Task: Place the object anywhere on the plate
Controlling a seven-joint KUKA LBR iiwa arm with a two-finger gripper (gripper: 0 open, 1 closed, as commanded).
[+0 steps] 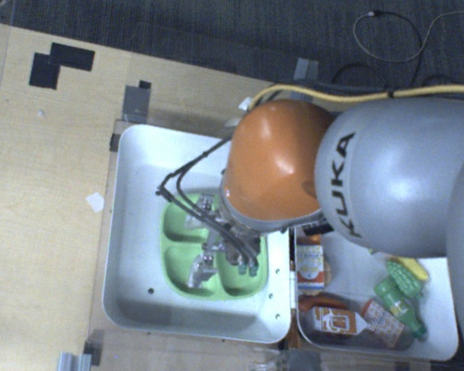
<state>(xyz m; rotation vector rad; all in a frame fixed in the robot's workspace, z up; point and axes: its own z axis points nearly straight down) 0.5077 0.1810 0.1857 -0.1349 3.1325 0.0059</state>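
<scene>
A green sectioned plate (175,260) lies in the left white bin (136,209). My gripper (204,265) hangs right over the plate's middle, reaching down from the grey arm with its orange band (274,165). The gripper's metal parts cover much of the plate. I cannot make out any object between them from this angle, and the arm hides the plate's far right part.
The right bin (442,345) holds several packaged items: a carton (310,267), a brown packet (335,319), a green bottle (397,301) and a yellow-green item (409,269). A black cable (183,177) loops off the wrist over the left bin. Wooden bench surrounds both bins.
</scene>
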